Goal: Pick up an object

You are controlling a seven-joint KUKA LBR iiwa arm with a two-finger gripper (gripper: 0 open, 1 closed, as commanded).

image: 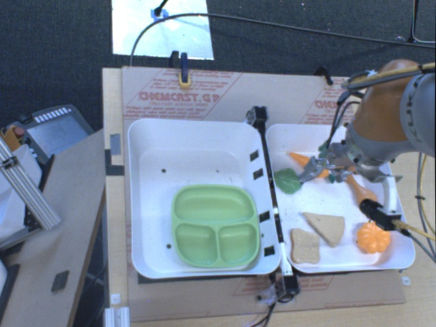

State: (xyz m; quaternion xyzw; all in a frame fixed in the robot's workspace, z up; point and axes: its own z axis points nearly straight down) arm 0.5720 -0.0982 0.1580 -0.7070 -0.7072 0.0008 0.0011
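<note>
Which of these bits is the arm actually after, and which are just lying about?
In play, in the right bin: gripper, green leaf, carrot, wedge, bread slice, orange pumpkin.

Lying about: green divided tray in the left bin, clamp.

Divided tray (pixel 216 225) in left bin (pixel 146 182); toy foods (pixel 325 227) in right bin (pixel 402 254)

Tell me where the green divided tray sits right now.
The green divided tray lies in the left bin, toward its front edge and nearer the central divider, across from the bread slice in the right bin.
</note>
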